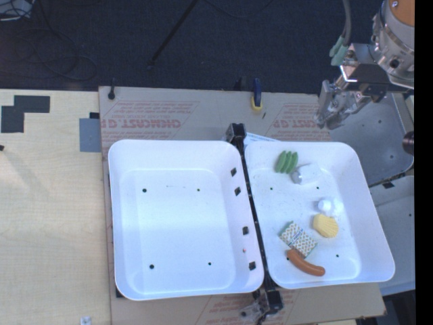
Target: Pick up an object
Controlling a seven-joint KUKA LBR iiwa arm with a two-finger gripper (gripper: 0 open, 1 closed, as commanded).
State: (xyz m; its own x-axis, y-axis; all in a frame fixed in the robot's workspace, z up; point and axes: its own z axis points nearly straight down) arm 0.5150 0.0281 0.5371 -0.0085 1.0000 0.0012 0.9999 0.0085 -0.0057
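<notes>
The right bin (pixel 369 202) holds several small objects: a green pea pod (pixel 285 161), a small grey-white piece (pixel 299 175), a white ball (pixel 326 206), a yellow lump (pixel 325 226), a checkered packet (pixel 298 239) and an orange-red sausage (pixel 306 263). My gripper (pixel 333 114) hangs above the bench behind the right bin's far edge, well apart from all of them. Nothing shows between its fingers.
The left bin (pixel 122 181) lies beside the right one, with a black clip strip (pixel 243 202) along the shared wall. A yellow-blue clamp (pixel 256 100) stands on the cardboard behind the bins. Cables trail over the dark floor at the back.
</notes>
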